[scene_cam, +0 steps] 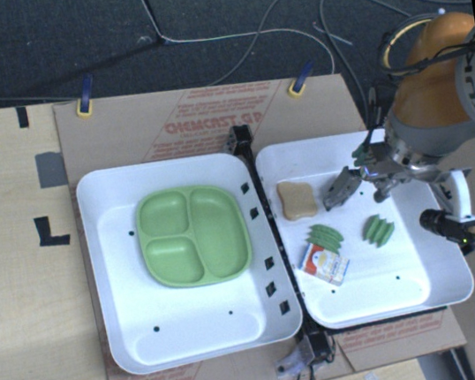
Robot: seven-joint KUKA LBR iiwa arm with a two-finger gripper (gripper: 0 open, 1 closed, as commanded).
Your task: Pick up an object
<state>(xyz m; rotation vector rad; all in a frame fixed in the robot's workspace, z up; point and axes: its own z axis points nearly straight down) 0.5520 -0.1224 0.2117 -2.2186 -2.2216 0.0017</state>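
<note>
Right bin (pixel 414 291), holding the candidate objects for the pick. A tan, bread-like piece (pixel 297 199) lies near the bin's left wall, in its upper half. Just beside it to the right is the gripper (pixel 360 187), held over the bin floor; one dark finger (pixel 339 189) slants down and left toward the tan piece, and a second points down at the right. The fingers are spread apart and nothing sits between them. Whether the left fingertip touches the tan piece cannot be told. Below the gripper lie two green, ridged pieces resembling pea pods: one (pixel 325 236) near the bin's centre, the other (pixel 378 230) further right, apart from the first. A small red-and-white packet (pixel 324 264) rests tilted just below the central green piece, touching or nearly touching it. The arm (pixel 433 100), grey with an orange section, enters from the right above the bin's upper right corner.

Left bin (pixel 113 276), adjoining the right one along a dark centre seam. It contains a light green, three-compartment plate (pixel 194 234), lying flat. Both bins stand on a cardboard sheet (pixel 199 119) on the pale wooden counter (pixel 12 292); cables (pixel 222 35) cross the dark surface behind.
</note>
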